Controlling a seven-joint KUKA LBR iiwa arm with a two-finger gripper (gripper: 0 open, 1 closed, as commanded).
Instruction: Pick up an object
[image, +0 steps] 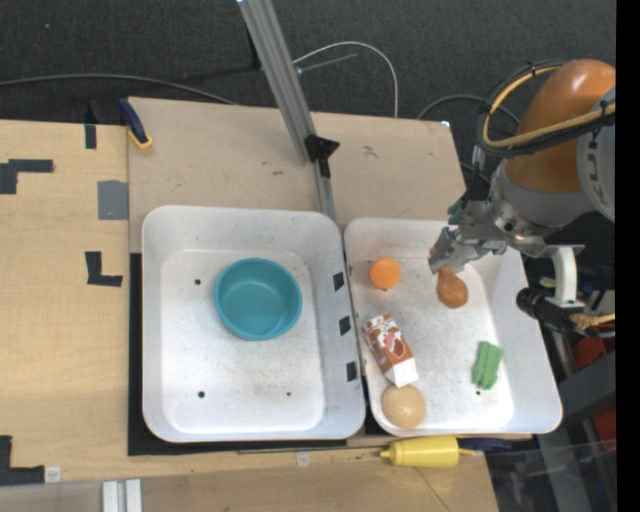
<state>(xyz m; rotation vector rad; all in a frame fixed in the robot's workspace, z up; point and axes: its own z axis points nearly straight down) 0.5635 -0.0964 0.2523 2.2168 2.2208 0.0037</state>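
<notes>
My gripper (452, 258) hangs over the back of the right bin (520, 415), just above a brown egg-shaped object (452, 291). Its tips sit close to the top of that object, and nothing shows between them. An orange ball (385, 274) lies to the left of it. A red and white carton (390, 350) lies tilted in the bin's middle left. A tan ball (403, 406) rests at the front left, and a green piece (486, 364) lies at the right.
The left bin (170, 400) holds a teal bowl (259, 298). A yellow bottle (425, 452) lies on the bench in front of the right bin. A grey pole (290, 85) slants down to the gap between the bins.
</notes>
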